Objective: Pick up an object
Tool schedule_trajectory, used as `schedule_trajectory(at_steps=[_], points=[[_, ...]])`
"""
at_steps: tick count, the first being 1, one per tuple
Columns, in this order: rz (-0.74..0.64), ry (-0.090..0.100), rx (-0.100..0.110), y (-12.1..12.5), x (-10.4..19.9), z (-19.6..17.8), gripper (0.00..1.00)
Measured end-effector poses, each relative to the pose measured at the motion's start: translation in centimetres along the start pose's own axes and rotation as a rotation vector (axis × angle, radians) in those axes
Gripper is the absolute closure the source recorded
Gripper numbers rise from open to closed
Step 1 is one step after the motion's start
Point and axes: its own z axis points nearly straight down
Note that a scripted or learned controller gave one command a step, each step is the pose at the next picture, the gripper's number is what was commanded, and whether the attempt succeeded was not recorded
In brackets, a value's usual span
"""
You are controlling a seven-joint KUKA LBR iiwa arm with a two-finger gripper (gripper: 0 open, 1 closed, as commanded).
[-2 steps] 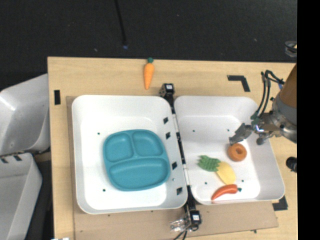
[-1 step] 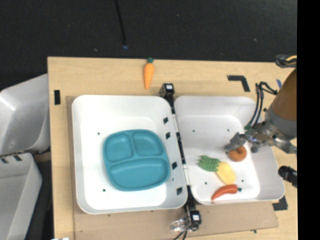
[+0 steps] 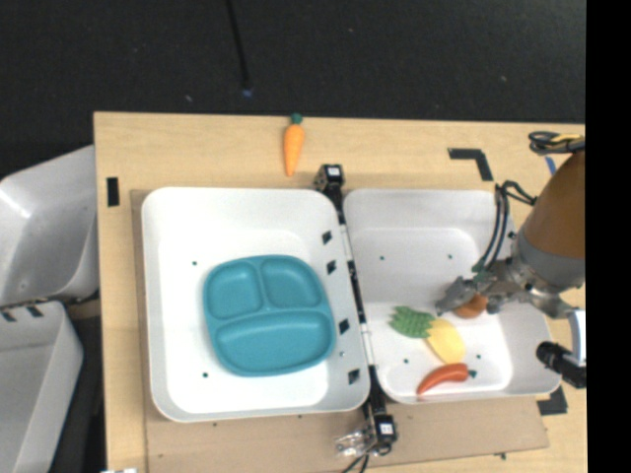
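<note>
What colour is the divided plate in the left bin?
Teal blue; the divided plate shows clearly in the camera view.

My gripper (image 3: 463, 299) sits in the right bin (image 3: 414, 215) near three toys, a divided plate (image 3: 266, 313) lies in the left bin (image 3: 168, 264), and what may be a carrot (image 3: 293, 146) rests on the bench (image 3: 197, 146) behind them.

Right bin (image 3: 414, 215) far half open, toys (image 3: 441, 341) nearside.
</note>
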Motion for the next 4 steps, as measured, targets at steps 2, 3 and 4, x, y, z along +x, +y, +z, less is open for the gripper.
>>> schedule_trajectory(at_steps=[2, 3, 4], points=[[0.006, -0.003, -0.010, 0.0, -1.2, -6.9, 1.00], [0.003, -0.001, -0.007, 0.1, -1.4, -8.4, 1.00], [-0.007, 0.001, -0.004, -0.2, 3.7, -8.1, 1.00]])
